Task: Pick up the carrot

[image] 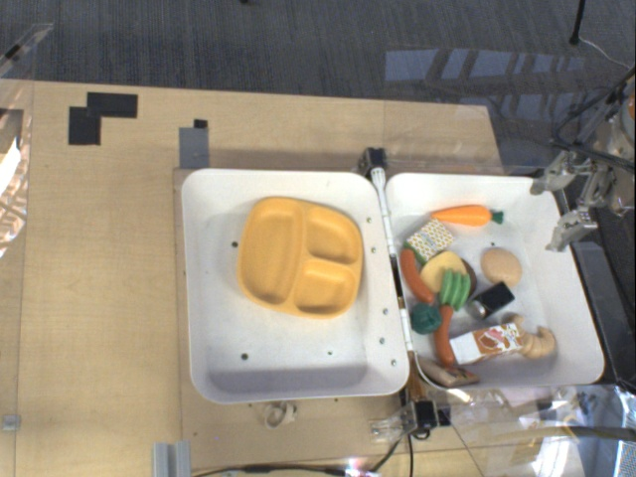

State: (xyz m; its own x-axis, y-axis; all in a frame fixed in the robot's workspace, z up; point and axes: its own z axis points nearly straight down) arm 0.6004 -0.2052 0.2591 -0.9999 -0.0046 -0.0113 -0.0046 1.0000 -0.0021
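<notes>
The gripper [559,207] hangs over the right rim of the right bin [576,296]. Its two metal fingers [550,179] are spread, and the gap between the jaws holds nothing. The carrot [462,216] lies flat in the far part of that same bin, on the view's left side of the jaws and about level with them. It is apart from them, with bare white floor between, and its green top points toward the jaws. Nearer the camera than the jaws and left of them lies a round tan piece [501,264], with a small black object [494,299] just beyond it. Farther from the jaws, a crowd of toy food lies against the bin's left wall: a patterned packet [430,237] just below the carrot, a red sausage [417,276], a yellow piece [444,264] and a green piece [455,288] touching one another. A labelled bottle [487,343] lies on its side near the front wall. Well away from the jaws, across the divider, the left bin [214,366] holds a yellow divided plate [298,266].
</notes>
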